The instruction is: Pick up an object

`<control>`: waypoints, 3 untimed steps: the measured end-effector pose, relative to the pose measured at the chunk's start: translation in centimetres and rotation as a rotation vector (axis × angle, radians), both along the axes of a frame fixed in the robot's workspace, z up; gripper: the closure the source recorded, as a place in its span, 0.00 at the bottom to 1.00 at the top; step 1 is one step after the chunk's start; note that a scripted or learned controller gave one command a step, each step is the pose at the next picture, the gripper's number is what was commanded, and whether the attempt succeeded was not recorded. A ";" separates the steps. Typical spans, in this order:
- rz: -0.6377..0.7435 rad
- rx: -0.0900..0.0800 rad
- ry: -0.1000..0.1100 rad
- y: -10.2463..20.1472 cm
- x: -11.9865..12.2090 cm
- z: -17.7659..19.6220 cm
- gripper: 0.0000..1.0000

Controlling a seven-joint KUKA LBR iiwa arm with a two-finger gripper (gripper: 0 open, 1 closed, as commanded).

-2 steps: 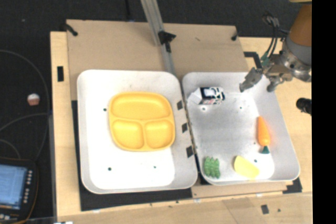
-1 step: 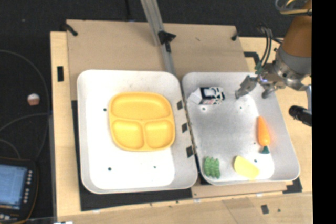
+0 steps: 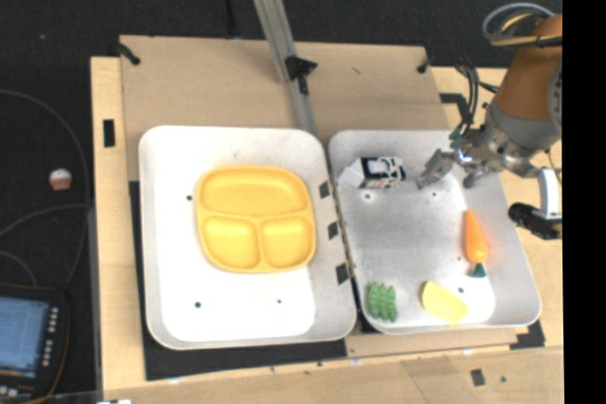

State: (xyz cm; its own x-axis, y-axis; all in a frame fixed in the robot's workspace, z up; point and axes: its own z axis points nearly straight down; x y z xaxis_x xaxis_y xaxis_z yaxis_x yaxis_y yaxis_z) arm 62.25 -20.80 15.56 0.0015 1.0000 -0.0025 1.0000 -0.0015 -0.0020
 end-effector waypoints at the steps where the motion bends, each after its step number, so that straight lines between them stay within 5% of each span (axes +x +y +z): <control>1: 0.000 -0.002 -0.007 -0.1 0.1 1.4 1.00; 3: 0.004 0.000 -0.010 0.5 -0.2 12.2 1.00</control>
State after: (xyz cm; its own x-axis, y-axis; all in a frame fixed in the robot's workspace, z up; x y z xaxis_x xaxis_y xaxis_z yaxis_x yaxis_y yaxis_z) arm 62.07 -20.35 27.74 -0.0025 1.0000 -0.0027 1.0000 0.0026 0.0075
